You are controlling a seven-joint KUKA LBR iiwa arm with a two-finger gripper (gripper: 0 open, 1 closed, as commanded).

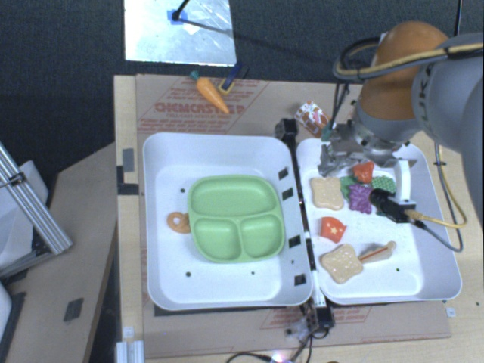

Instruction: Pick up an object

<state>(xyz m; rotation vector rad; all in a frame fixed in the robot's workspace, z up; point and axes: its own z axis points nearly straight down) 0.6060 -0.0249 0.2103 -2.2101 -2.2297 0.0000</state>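
Toys lay scattered in the right bin: a toast slice just below the claw, a purple grape bunch, a red piece, a second toast slice and a tan stick. The claw hung low over that bin's upper left corner; whether it was apart or together I could not tell. The left bin held a green divided plate and a small pretzel. A toy carrot lay on the table beyond
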